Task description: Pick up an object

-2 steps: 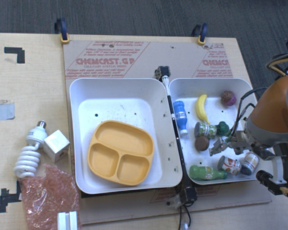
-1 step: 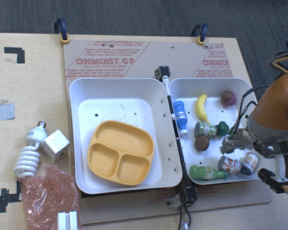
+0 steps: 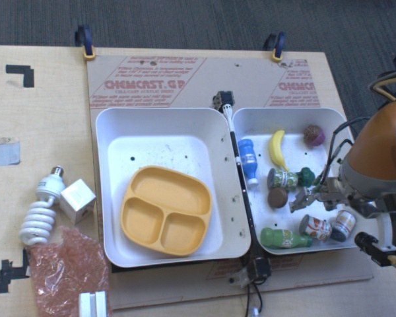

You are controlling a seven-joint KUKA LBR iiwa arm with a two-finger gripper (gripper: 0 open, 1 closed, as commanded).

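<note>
The right bin (image 3: pixel 287 114) holds several small items: a blue bottle (image 3: pixel 248 160), a yellow banana (image 3: pixel 276 149), a dark red fruit (image 3: pixel 313 135), a jar lying on its side with a green cap (image 3: pixel 287 178), a brown ball (image 3: pixel 277 197), a green bottle (image 3: pixel 285 238) and two small cans (image 3: pixel 315 227) (image 3: pixel 344 224). My gripper (image 3: pixel 302 201) hangs low over the middle of this bin, just right of the brown ball and above the cans. The grey arm with its orange band (image 3: pixel 383 147) comes in from the right and hides part of the bin's right side.
The left bin (image 3: pixel 104 177) holds a yellow divided plate (image 3: pixel 165 210). Left of the bins, a spiral light bulb (image 3: pixel 41 210), a white cube (image 3: pixel 78 197) and a pink plastic bag (image 3: pixel 69 269) lie on the bench. Two clamps (image 3: pixel 86 42) (image 3: pixel 276 45) hold the board's far edge.
</note>
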